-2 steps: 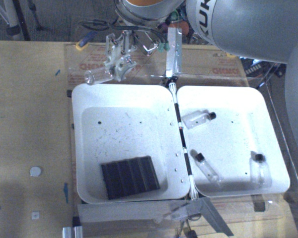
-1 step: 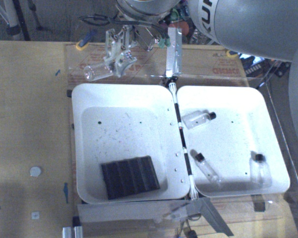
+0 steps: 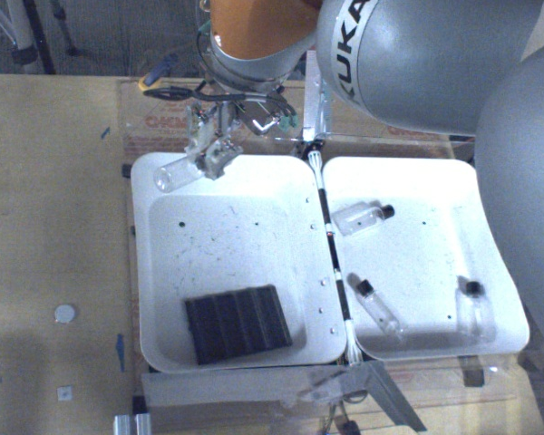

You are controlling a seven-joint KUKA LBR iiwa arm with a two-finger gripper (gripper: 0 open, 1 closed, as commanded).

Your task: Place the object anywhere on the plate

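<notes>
Claw [image 3: 213,155] hangs over the far left corner of the left bin [image 3: 163,352], and a small clear vial [image 3: 174,176] is clamped between its fingers at one end, the rest of it sticking out toward the left over the bin's rim. The dark ribbed plate [image 3: 238,323] lies flat at the near side of the same bin, well apart from the claw.

I judge the vial to be light and stiff, made of glass or hard clear plastic, so it is smooth and slippery and can turn or slide out of a grip taken so near its end. A hold across the middle of the round body would be safer. If it is glass, it should be lowered onto the plate, not dropped. Being round, it may roll; the plate's ribs may help to stop it.

Three similar vials [image 3: 364,217] lie in the right bin [image 3: 503,270].
</notes>
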